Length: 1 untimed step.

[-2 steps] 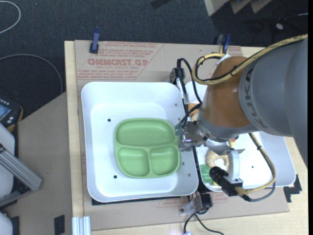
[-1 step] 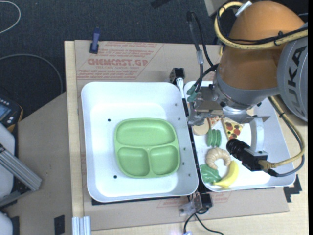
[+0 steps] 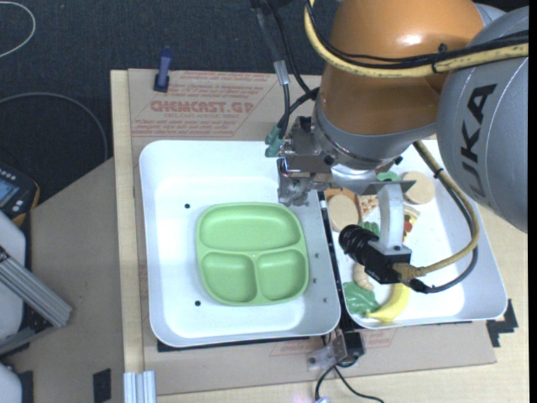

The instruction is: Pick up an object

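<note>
Orange-banded grey arm (image 3: 394,65) at upper right, gripper (image 3: 295,190) low over the ridge between both bins, its open or closed state impossible to tell, green divided plate (image 3: 252,253) centred in left bin (image 3: 164,225), yellow banana (image 3: 390,306) at the near edge of right bin (image 3: 474,296), tan pieces (image 3: 339,211) beside the gripper.

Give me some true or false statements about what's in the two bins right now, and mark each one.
1. A green plate lies in the view's left bin. True.
2. That plate has two compartments. False: it has three.
3. A yellow banana lies in the right bin, near its front edge. True.
4. The gripper is at the banana. False: it is up near the divide between the bins, apart from the banana.
</note>
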Each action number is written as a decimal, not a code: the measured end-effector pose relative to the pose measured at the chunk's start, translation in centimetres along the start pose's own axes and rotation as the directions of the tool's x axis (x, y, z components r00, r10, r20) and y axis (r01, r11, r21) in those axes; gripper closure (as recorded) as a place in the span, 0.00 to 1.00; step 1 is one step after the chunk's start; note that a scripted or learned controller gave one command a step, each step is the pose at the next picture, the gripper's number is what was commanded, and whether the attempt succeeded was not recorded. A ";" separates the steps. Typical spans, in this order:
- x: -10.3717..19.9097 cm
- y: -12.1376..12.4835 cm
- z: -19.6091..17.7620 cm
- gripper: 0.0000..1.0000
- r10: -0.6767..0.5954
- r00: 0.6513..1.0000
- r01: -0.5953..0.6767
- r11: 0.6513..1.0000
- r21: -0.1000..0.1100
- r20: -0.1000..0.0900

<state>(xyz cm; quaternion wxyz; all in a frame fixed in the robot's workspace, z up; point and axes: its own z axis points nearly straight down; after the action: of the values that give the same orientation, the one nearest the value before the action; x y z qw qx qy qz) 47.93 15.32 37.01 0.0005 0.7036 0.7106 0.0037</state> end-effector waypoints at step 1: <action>-4.0 -0.5 23.6 1.00 0.015 1.000 -0.015 1.000 0.021 0.008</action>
<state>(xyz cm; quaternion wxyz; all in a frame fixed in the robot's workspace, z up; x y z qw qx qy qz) 47.63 11.43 13.43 -0.0040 0.7088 0.7054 -0.0064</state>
